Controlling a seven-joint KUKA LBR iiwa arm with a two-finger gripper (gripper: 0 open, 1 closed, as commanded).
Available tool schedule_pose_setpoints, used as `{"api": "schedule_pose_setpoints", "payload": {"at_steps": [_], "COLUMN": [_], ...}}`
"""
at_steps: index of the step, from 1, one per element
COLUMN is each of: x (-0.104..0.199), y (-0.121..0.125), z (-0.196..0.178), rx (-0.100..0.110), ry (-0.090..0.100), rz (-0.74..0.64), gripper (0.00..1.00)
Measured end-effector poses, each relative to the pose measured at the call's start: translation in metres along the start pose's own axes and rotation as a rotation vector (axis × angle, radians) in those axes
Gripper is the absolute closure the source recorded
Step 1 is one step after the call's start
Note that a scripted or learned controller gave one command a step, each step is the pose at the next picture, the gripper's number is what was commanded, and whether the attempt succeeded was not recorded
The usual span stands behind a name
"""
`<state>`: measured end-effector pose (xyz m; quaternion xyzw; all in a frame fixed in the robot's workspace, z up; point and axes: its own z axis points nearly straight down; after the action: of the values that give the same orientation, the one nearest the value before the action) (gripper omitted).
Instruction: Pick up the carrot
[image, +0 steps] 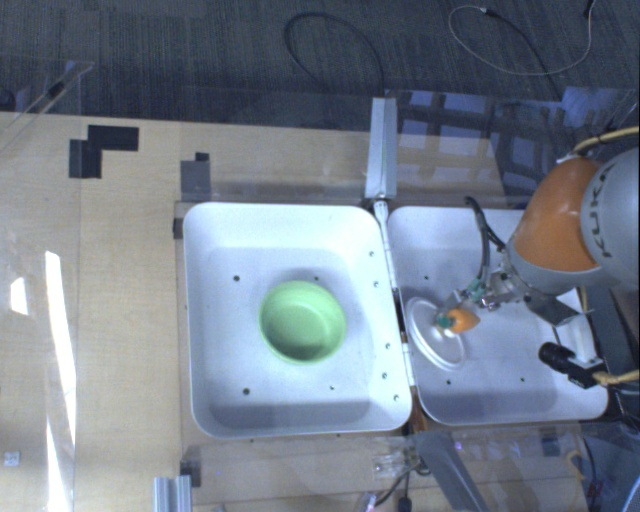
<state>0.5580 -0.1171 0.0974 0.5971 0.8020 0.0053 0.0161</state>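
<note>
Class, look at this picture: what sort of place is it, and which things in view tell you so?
Probably a robotics lab or test bench. A grey and orange arm reaches over two white bins, its end effector beside a carrot, and loose cables lie on the floor behind.

the carrot (461, 320) is small and orange, with a touch of green at its left end. it sits in the right bin (500, 395), toward the bin's left side, on the upper right edge of a clear round lid (437, 345) lying flat there.
</note>
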Motion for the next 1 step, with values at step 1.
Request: {"api": "schedule_pose_setpoints", "payload": {"at_steps": [1], "x": [0.0032], "y": [0.0048], "z": [-0.0132], "rx": [-0.006], "ry": [0.007], "rz": [-0.004], "gripper": [1.00]}}
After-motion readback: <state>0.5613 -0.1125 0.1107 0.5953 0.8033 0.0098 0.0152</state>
